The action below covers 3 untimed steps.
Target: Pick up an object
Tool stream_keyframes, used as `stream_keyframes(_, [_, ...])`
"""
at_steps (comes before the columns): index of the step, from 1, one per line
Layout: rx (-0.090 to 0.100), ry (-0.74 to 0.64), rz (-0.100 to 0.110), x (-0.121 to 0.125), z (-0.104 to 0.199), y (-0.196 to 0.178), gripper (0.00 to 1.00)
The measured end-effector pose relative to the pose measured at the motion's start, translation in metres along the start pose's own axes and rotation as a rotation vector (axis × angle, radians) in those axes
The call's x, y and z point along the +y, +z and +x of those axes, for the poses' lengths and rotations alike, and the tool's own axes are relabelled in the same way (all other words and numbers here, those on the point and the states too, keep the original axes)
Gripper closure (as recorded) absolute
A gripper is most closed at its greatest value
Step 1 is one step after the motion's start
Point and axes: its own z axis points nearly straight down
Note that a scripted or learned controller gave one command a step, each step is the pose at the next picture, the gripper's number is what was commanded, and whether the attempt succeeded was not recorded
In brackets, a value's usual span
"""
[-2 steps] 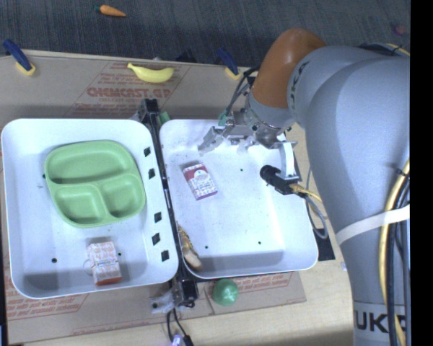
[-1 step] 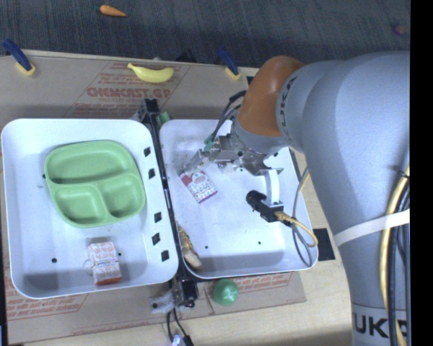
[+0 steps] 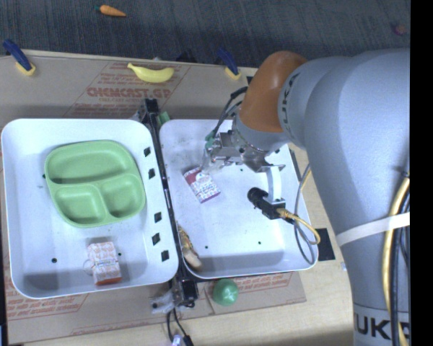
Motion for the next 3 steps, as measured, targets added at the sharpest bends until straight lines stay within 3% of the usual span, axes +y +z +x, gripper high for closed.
stream_keyframes(1, [-0.002, 0.001, 0.009, -0.093, 0.034, -0.086, 1.0])
stream_keyframes(2, [-0.002, 0.002, 0.011, -0.094, 0.033, -0.085, 0.0])
stream_keyframes(3, [-0.002, -0.001, 0.013, -0.093, 0.034, -0.095, 1.0])
